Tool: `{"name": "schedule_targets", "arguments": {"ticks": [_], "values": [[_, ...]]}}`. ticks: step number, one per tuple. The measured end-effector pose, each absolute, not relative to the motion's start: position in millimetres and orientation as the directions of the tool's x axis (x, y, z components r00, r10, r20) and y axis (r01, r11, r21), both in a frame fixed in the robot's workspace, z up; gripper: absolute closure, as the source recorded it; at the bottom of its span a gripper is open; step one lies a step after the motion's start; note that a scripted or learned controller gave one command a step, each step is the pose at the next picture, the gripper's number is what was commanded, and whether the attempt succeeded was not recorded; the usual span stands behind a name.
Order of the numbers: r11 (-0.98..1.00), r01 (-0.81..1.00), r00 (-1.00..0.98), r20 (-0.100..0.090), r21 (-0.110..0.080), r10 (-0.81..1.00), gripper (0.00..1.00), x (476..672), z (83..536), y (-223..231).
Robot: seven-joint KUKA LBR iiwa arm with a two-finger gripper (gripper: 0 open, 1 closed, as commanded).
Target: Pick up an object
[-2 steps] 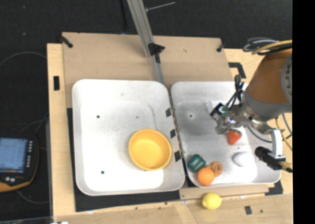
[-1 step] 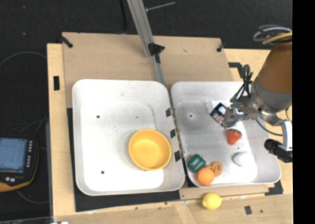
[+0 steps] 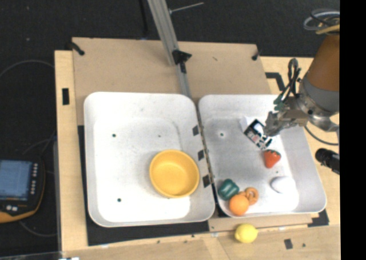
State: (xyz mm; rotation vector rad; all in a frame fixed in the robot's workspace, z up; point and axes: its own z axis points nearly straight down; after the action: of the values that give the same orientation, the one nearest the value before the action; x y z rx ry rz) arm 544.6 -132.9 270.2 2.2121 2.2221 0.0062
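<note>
Dark carpet all around, and a tan wooden surface [image 3: 143, 64] carrying two white bins. Left bin [image 3: 114, 122] has a yellow bowl [image 3: 174, 173]. In the right bin [image 3: 229, 116], the claw [image 3: 262, 138] hangs just above a red strawberry-looking toy [image 3: 272, 158]; can't tell its grip. A lemon [image 3: 246, 233] sits outside.

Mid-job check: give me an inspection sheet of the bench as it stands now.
Surface: two white bins; left bin, right bin.
Job's things: in right bin, red object, white object, orange ball, green object.
Clutter: yellow bowl in left bin; yellow ball on the bench outside the bins.
Grippers: claw over right bin, above the red object.
Cables: black cable by the wrist.
Surroundings: handheld pendant at far left.
</note>
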Motion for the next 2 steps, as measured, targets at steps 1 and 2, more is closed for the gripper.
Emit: {"name": "schedule_targets", "arguments": {"ticks": [1,2], "values": [[0.005,1.000,-0.005,-0.001,0.003,1.000,1.00,545.6,287.6,-133.6],[0.005,1.000,-0.005,-0.001,0.003,1.000,1.00,559.2,287.7,-91.9]]}}
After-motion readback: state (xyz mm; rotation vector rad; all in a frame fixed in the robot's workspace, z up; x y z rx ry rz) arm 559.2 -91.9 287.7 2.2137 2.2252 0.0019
